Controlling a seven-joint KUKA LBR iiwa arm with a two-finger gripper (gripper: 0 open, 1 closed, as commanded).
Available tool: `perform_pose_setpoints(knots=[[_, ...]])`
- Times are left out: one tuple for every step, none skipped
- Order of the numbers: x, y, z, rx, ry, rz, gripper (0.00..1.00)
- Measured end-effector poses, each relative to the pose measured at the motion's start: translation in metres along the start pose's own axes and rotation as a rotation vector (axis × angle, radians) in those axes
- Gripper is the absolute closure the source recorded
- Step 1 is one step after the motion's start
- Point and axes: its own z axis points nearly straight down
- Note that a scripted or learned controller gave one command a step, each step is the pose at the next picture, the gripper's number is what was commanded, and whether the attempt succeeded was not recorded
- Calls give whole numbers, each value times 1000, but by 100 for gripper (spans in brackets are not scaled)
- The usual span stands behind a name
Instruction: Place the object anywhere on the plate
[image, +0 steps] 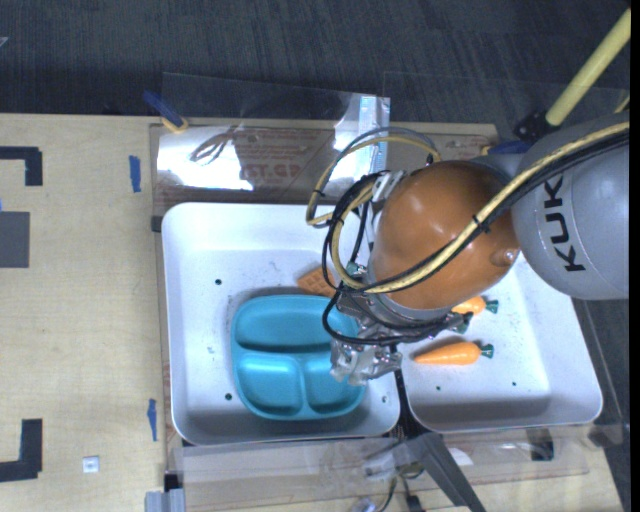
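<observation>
Camera view is being taken up mostly by the arm (450, 240), whose gripper (357, 362) is being hung over the plate (280, 360)'s right rim in the left bin (190, 300). Jaw state can't be told, tbh. Carrots (452, 352) are being left in the right bin (560, 390), so an empty drop is probably being risked.

A teal, three-section plastic plate (285, 365) sits in a shallow white bin (190, 300) at lower centre; an orange toy carrot with green tip (452, 352) lies in the right white bin (560, 380) on the pale wooden bench (70, 300).
</observation>
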Motion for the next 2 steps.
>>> perform_pose_setpoints(knots=[[71, -43, -5, 2, 2, -61, 100], [69, -42, -5, 1, 1, -66, 0]])
